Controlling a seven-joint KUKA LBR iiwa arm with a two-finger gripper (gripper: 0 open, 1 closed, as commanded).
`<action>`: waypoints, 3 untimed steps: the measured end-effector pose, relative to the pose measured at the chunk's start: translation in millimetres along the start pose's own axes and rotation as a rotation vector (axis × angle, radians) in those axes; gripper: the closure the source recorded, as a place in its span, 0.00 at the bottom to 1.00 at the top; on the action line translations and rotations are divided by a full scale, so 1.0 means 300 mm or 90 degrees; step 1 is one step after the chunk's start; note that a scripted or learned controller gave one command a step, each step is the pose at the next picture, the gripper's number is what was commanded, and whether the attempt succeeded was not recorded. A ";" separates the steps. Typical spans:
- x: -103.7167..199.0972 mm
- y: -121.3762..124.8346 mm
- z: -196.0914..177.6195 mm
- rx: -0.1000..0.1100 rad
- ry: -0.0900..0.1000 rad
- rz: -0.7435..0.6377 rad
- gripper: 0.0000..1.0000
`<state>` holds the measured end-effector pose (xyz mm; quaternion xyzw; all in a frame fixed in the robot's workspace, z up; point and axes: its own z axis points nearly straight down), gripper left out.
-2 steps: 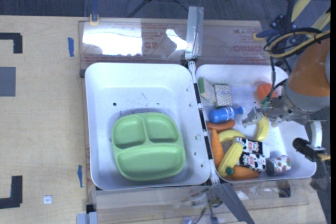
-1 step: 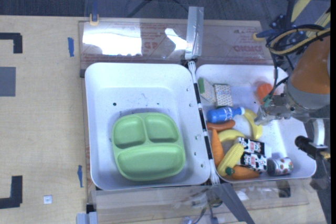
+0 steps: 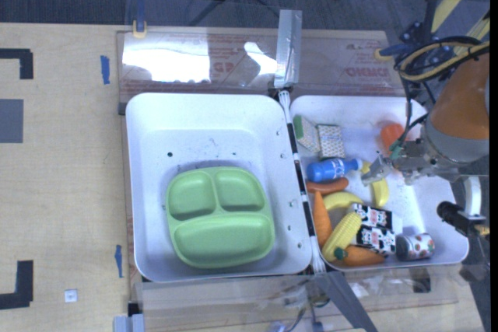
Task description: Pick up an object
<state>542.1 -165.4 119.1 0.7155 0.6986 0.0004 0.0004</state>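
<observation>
reaching in from the right over the right bin [image 3: 459,249], grey arm [image 3: 459,117] with orange band hanging above the bin's far right side. tool [image 3: 387,165] sitting low near the bin's middle, just beside a small yellow piece [image 3: 379,191] and near an orange piece [image 3: 391,135] at the back; opening of the tool too small and blurred to judge, cannot tell, nothing seen between its tips.

lying crowded in the right bin: blue bottle [image 3: 331,168], patterned box [image 3: 330,140], banana [image 3: 341,200], corn cob [image 3: 343,234], carrot [image 3: 359,255], black-and-white carton [image 3: 374,228], spotted can [image 3: 416,246].

resting in the left bin [image 3: 156,120]: green divided tray [image 3: 220,217], flat, toward the near side.

both bins sitting side by side, touching, on the tabletop [image 3: 54,167].
</observation>
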 end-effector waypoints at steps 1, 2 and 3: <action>0.041 0.035 0.108 -0.001 0.000 -0.031 0.00; 0.039 0.040 0.071 -0.004 -0.001 -0.030 1.00; 0.043 0.047 -0.357 0.001 -0.001 0.069 1.00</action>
